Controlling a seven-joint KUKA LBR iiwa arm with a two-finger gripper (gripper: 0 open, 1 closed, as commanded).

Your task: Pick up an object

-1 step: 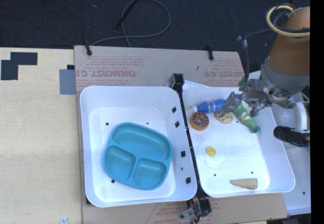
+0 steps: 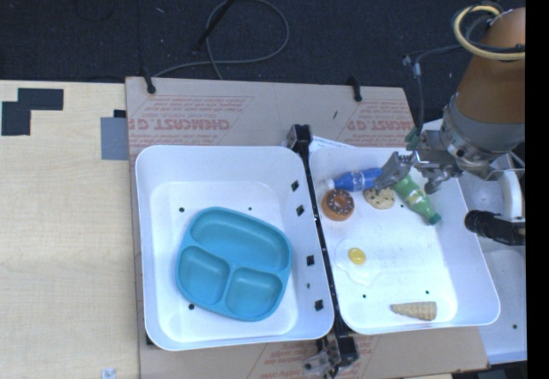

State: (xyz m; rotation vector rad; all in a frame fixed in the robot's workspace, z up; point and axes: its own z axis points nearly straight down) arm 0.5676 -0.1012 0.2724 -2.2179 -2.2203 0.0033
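My gripper [image 2: 414, 173] hangs over the upper part of the right bin [image 2: 467, 283], its two fingers spread apart and nothing held between them. Just below it lies a green bottle [image 2: 419, 201], slanting down to the right, its upper end under the gap between the fingers. A blue bottle [image 2: 356, 179] lies to the left of the left finger. A pale cookie [image 2: 379, 197] rests below that finger. A chocolate donut [image 2: 338, 205] sits by the bin's left wall.
A fried egg toy [image 2: 358, 260] lies mid-bin and a tan wedge [image 2: 415, 310] near the front edge. The left bin [image 2: 163, 171] holds a blue divided plate [image 2: 232, 262]. A black divider [image 2: 314, 231] runs between the bins.
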